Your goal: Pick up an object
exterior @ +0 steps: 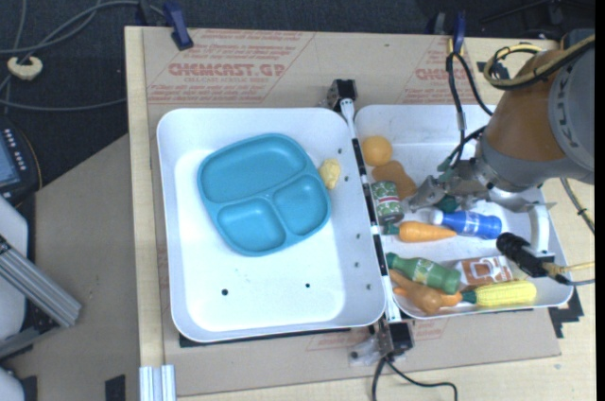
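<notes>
Plastic toy food fills the right bin (pixel 553 229); the carrot (pixel 427 233) at its 9 o'clock side looks light, stiff and smooth, best pinched across its middle. The pincer (pixel 444 186) hovers just above it; whether it is spread I cannot tell.

- Two white bins (pixel 189 229) were seen on a tan board (pixel 236 68) printed with red lettering.
- A light blue divided plate (pixel 263 193) was seen in the left bin, with a pale yellow piece (pixel 330 172) at its 3 o'clock.
- In the right bin, an orange ball (pixel 377 149), an orange carrot (pixel 423 233), a green bottle (pixel 425 272), a yellow corn cob (pixel 507 295) and a blue-and-white bottle (pixel 470 223) were seen.
- The arm (pixel 539 130) was grey with an orange band.
</notes>
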{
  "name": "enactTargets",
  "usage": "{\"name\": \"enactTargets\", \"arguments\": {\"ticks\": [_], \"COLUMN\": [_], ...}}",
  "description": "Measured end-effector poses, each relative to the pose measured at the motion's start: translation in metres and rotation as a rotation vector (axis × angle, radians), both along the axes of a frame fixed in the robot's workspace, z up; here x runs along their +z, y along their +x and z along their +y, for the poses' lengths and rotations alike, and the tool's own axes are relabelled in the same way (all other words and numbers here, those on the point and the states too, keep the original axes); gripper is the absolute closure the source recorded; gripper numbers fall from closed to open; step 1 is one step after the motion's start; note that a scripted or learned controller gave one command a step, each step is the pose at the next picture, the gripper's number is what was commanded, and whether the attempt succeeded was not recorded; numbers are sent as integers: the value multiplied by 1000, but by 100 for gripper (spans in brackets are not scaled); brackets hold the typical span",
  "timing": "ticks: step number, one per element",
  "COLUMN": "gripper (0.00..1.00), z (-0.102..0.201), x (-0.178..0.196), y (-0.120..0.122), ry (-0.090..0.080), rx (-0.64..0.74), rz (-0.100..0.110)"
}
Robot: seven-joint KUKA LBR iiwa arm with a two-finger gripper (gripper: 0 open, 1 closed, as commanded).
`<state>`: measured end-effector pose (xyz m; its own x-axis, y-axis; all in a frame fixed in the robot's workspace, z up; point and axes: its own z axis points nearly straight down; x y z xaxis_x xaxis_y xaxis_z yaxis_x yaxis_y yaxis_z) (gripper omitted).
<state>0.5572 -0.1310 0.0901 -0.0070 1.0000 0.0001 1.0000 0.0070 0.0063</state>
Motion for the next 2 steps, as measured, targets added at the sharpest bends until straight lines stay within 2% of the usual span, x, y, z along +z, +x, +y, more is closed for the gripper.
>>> {"name": "enactTargets", "arguments": {"ticks": [1, 2], "gripper": [0, 0], "z": [-81, -82], "x": [-6, -6], "y": [-83, -23], "ry": [0, 4], "rx": [-17, -2], "rz": [12, 6]}}
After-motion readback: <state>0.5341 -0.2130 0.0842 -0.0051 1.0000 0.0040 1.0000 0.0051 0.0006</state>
